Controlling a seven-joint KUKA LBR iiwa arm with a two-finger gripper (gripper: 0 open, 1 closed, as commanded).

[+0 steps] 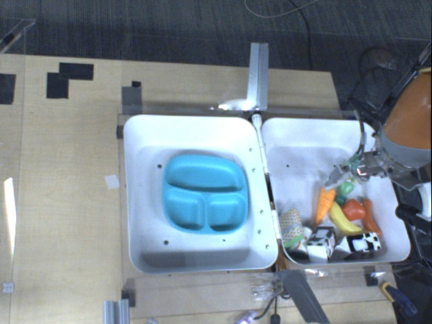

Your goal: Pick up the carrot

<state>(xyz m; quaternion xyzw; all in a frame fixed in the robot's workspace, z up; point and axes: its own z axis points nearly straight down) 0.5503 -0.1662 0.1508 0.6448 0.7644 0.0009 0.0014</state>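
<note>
Carrot [325, 204] unheld in the right bin [304, 147]; gripper [347, 173] just above it.

The carrot lies tilted among the toys near the right bin's front wall, green top uppermost, beside a yellow banana [344, 220]. The gripper hangs close over the green top; whether it touches, or how its jaws stand, cannot be told. A blue tray [204, 192] occupies the left bin [145, 181].

Pale wooden bench [61, 201], dark carpet [135, 12] behind
</note>
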